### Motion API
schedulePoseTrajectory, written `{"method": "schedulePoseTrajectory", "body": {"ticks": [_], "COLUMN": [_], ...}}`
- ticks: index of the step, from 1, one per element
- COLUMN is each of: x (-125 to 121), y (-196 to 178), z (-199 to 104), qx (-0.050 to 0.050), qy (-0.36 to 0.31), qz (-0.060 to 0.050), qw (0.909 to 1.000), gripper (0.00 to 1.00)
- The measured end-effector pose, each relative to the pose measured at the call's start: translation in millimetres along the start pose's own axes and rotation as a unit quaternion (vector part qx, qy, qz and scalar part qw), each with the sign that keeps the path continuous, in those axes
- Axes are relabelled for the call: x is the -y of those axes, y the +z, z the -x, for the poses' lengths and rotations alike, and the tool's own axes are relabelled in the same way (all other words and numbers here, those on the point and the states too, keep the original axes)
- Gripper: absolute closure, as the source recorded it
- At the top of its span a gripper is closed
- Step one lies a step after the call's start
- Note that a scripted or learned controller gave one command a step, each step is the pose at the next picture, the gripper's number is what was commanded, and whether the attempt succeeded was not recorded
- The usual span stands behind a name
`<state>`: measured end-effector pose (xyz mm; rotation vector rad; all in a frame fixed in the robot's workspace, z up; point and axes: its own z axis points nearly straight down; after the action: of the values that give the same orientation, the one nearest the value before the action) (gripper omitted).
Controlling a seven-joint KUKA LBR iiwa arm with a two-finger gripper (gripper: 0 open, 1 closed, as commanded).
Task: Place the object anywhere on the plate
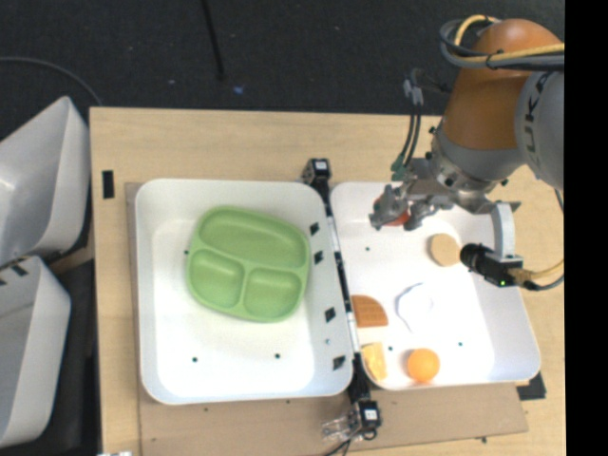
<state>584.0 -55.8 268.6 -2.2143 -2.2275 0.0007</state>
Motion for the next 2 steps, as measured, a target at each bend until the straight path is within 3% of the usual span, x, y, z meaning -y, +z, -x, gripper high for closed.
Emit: {"method": "schedulePoseTrajectory", "body": {"ticks": [2], "x": [47], "y": [26], "z": [-91], "qx": [0.000], "qy": [0.000], "qz": [0.000], "qw": [1.0000], "gripper": [1.00]}}
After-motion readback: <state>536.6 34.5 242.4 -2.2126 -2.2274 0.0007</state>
